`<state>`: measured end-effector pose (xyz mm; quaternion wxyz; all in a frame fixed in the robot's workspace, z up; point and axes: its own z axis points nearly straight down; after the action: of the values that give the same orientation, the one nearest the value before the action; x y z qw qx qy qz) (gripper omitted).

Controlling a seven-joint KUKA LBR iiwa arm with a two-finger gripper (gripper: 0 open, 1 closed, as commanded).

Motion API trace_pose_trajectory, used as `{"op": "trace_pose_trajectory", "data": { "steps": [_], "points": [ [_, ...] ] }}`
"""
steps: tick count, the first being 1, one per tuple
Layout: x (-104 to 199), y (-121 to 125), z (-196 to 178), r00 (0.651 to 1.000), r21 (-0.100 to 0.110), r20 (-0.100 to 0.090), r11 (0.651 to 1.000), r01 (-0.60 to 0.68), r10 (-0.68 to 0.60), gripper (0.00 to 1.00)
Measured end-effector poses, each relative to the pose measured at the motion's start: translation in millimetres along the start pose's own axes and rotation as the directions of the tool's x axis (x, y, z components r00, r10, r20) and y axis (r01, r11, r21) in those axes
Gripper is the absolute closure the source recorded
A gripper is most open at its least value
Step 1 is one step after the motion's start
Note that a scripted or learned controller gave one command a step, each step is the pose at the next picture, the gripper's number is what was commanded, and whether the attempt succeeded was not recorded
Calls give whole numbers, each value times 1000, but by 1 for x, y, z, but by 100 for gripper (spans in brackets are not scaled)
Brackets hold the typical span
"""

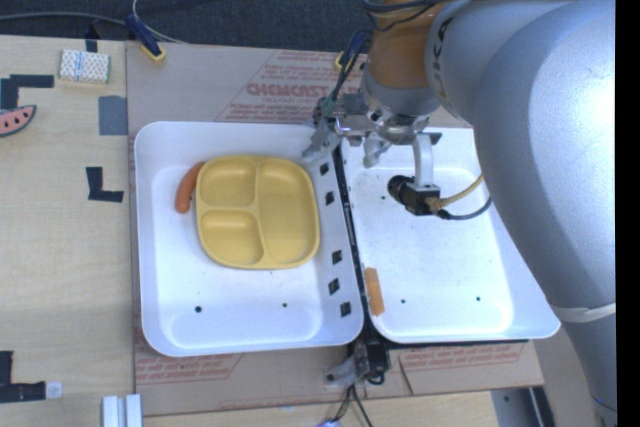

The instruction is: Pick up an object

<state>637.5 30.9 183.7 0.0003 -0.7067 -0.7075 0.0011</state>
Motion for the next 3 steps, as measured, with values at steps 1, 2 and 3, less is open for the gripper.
{"op": "trace_pose_trajectory", "data": {
  "steps": [1,2,3],
  "points": [
    [-59,27,0,1000,-1,1,1000,-1,1,0],
    [-58,27,-10,1000,0,2,1000,0,0,100],
    [-58,27,-10,1000,0,3,1000,0,0,0]
  ]
}}
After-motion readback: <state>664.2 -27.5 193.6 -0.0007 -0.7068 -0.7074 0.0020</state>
